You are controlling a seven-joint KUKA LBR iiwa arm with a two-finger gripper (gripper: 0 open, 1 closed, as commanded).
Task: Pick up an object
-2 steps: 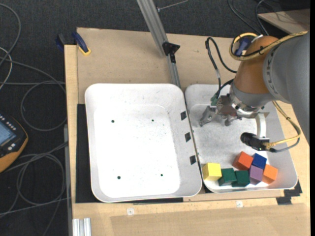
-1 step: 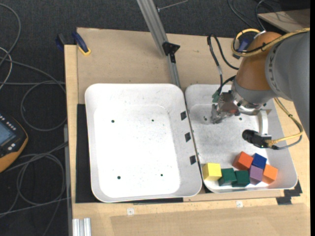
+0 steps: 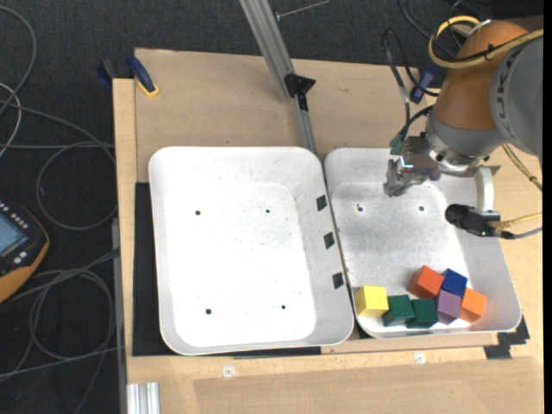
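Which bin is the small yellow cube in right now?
In the right shallow white bin: the small yellow cube rests at its near-left corner, beside the green blocks.

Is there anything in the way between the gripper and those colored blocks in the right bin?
Nothing visible. The gripper hangs over the far part of the right bin, and bare bin floor lies between it and the blocks clustered at the near edge.

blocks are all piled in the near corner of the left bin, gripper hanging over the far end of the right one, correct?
Not quite. The camera view shows the blocks clustered in the near corner of the right bin, not the left bin. The gripper does hang over the right bin's far end.
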